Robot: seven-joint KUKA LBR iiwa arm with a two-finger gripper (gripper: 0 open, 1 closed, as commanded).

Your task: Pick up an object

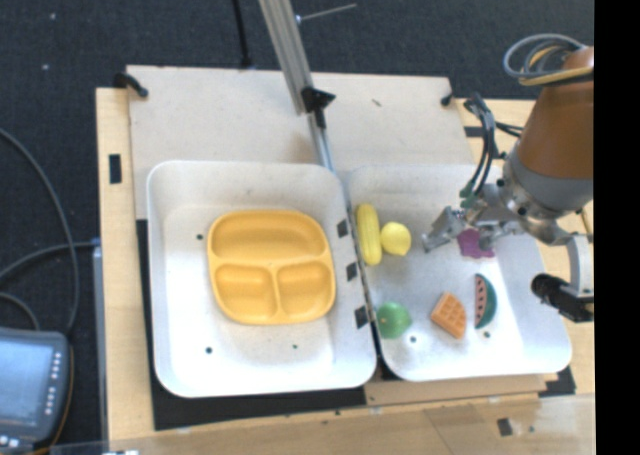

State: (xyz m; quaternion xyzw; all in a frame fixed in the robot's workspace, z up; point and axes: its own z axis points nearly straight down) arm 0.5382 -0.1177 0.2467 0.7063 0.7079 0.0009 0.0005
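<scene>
- Arm (557,158): fat grey wrist under a broad orange band, at the frame's right edge.
- Cables (487,143): dark, running down its left side; a pale loop above.
- Gripper (450,228): grey metal fingers.

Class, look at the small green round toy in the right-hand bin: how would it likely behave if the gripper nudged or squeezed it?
The green round toy looks ball-shaped, so a nudge would probably roll it. It sits against the right bin inner wall, which may block a finger. Its glossy surface suggests it could slip out of a squeeze.
</scene>
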